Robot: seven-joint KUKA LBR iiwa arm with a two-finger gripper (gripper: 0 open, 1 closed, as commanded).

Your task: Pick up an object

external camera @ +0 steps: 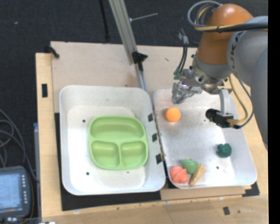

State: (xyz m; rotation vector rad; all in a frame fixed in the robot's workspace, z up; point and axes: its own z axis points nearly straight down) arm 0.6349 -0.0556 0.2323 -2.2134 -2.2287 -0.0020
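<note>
The orange ball [173, 115] lies in the right bin [238, 164], near its far left corner. The arm [224, 36] reaches in from the right, wrist bent down, with the gripper [179, 95] just beyond the ball, not touching it.

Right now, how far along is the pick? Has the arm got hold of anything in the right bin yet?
Done: the gripper is over the far left corner of the right bin, just beyond the orange ball. In hand: nothing shows between its fingers. Left: the whole grasp and lift. The ball, the dark green piece and the pink, green and tan cluster all lie on the bin floor.
</note>
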